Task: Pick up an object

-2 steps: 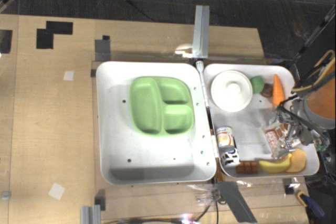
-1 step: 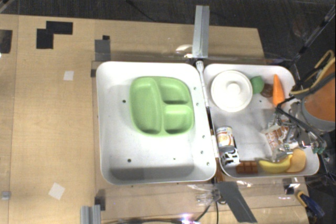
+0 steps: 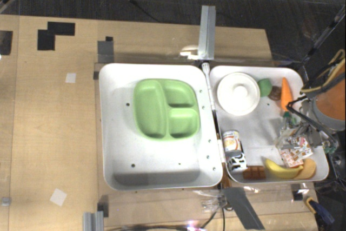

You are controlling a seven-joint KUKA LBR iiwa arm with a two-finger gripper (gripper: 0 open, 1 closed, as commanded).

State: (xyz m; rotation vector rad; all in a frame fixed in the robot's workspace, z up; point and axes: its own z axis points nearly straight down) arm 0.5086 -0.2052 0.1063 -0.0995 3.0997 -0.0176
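My gripper point(image 3: 292, 126) hangs over the right side of the right bin point(image 3: 268, 128), and the arm's orange band point(image 3: 331, 107) sits at the view's right edge. Just below the gripper lies a crumpled printed packet point(image 3: 295, 152). A yellow banana point(image 3: 285, 169) lies along the bin's front wall, with a brown block point(image 3: 254, 173) to its left. An orange carrot point(image 3: 286, 93) and a small green object point(image 3: 265, 87) lie at the back. A white round dish point(image 3: 237, 93) sits at the back left. A small can point(image 3: 231, 143) and a black-and-white object point(image 3: 236, 161) rest by the left wall.
The left bin point(image 3: 116, 132) holds a green divided plate point(image 3: 166, 108). A grey metal post point(image 3: 207, 32) stands behind the wall between the bins. Cables point(image 3: 324, 76) hang near the arm at the right. The wooden bench point(image 3: 48, 132) spreads out to the left.
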